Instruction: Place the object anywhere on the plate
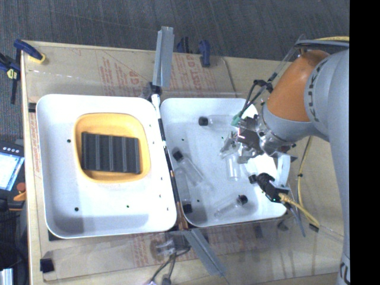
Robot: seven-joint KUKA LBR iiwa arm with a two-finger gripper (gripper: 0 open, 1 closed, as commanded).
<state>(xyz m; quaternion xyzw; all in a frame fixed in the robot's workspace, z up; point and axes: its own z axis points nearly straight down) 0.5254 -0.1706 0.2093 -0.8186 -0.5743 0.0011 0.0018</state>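
Observation:
A yellow plate (111, 122) with a dark ridged centre lies in the left bin (59, 200). Several clear plastic pieces with black caps are scattered in the right bin (196, 218): one (189, 171) near the bin's left wall, one (228, 205) near the front, and a small one (231, 170) in the middle. A lone black cap (203, 121) lies toward the back. My gripper (236, 150) is low over the middle of the right bin, right above the small clear piece. Whether anything sits in its grasp is not discernible.
The arm's grey body and orange band (294, 88) overhang the right bin's right side. Cables (297, 203) trail near the bin's front right corner. A metal divider bar (162, 55) stands behind the gap between the bins. Blue clamps (28, 49) grip the bench edges.

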